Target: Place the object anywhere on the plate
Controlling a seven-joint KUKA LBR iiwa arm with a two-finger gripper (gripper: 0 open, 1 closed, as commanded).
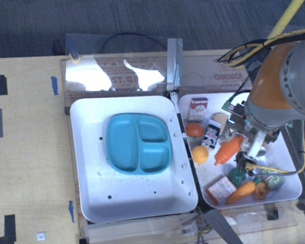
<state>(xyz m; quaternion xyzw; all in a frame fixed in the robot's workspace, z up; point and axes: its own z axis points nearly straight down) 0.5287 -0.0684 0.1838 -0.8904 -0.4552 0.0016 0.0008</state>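
Two white bins [90, 200] on bench [25, 152]

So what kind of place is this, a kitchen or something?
Probably not a kitchen, more likely a robot test lab. A grey and orange robot arm reaches over two white bins on a bench. One bin holds a blue plate, the other toy food such as a carrot.
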